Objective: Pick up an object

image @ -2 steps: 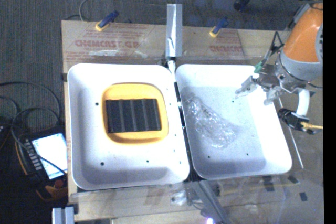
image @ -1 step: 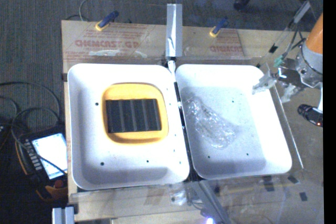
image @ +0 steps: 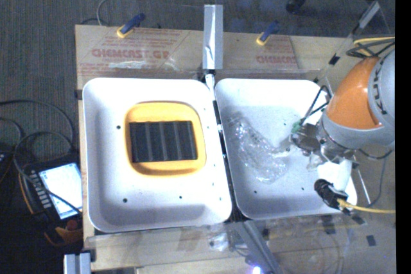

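Note:
A yellow tray-like object with a dark ribbed insert lies flat in the middle of the left bin. A crumpled clear plastic item lies in the right bin, left of centre. The arm's orange band and grey wrist hang over the right bin's right side. My gripper sits low at the wrist's left end, just to the right of the clear plastic item. Whether it touches the plastic I cannot tell.
Behind the bins, a cardboard sheet is held by two blue-and-yellow clamps. A metal post stands between the bins at the back. Cables and a small device lie on the floor to the left.

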Robot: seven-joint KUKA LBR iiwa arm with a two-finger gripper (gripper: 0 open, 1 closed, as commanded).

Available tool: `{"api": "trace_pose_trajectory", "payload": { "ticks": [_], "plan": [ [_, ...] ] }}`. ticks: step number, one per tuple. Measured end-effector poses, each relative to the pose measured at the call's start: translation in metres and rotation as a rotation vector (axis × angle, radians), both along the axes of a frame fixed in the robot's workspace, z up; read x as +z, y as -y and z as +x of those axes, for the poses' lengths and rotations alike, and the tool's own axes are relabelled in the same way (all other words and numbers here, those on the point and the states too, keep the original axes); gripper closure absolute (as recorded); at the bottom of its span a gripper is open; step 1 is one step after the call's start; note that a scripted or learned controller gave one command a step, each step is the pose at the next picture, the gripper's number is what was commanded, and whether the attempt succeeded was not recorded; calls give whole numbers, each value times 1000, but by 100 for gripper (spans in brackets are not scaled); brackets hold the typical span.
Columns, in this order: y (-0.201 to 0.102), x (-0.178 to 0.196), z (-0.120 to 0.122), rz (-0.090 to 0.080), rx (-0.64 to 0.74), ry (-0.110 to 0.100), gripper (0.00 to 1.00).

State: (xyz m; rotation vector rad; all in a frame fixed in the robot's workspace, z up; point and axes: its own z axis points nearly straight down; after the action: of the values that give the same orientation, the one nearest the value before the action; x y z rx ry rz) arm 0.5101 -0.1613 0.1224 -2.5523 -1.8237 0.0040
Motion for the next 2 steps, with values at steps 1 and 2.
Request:
{"api": "trace_pose_trajectory", "payload": {
  "ticks": [1,2],
  "plan": [
    [40,13,83,-4,16,3,0],
    [38,103,50,-6,-166,3,0]
  ]
}}
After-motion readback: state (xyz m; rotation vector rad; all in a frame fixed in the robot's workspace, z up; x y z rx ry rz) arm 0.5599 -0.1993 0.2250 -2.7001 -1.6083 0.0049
